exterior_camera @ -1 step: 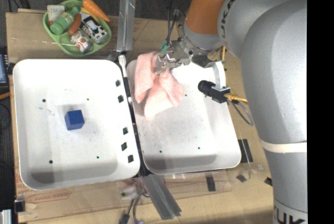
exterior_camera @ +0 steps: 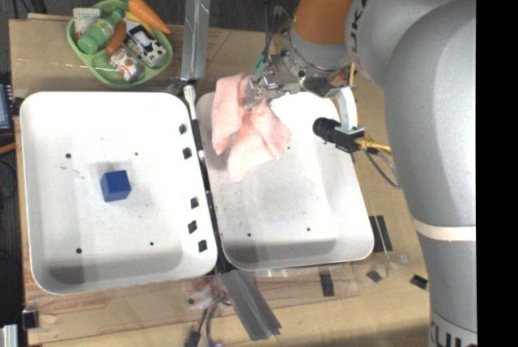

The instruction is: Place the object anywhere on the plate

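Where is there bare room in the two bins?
The left bin is bare all round the blue cube, widest on its far and right sides. The right bin is bare in its near half, in front of the pink cloth. Crowded: its far left part, where the claw sits at the cloth, and the full green bowl.

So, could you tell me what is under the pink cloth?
Around the pink cloth, only the white floor of the right bin shows; anything beneath it is covered.

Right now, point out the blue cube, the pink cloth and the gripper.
blue cube (exterior_camera: pixel 116 181): camera view, top face.
pink cloth (exterior_camera: pixel 248 132): camera view, middle fold.
gripper (exterior_camera: pixel 261 88): camera view, its tip.
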Controlling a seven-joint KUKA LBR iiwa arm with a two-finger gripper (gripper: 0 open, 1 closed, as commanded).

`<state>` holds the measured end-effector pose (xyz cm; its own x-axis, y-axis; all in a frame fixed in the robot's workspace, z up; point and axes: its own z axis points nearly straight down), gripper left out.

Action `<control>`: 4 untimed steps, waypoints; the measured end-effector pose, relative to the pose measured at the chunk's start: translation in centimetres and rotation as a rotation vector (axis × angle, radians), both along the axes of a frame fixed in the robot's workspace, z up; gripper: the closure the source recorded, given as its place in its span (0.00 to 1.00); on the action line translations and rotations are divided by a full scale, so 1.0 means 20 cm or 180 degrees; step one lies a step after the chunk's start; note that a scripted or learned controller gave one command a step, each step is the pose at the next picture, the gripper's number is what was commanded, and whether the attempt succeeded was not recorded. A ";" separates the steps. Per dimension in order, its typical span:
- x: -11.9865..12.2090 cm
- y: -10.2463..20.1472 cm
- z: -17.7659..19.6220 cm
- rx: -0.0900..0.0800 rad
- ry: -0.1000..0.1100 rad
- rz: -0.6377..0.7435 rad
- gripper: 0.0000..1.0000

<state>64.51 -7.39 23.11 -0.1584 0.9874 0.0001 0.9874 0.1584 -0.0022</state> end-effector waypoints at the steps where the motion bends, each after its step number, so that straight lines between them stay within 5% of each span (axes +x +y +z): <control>1: -0.14 0.22 0.05 0.0004 0.0009 0.1288 1.00; 3: -0.36 0.67 -0.06 0.0012 0.0013 0.3860 1.00; 4: -0.49 0.85 -0.09 0.0013 0.0012 0.4506 1.00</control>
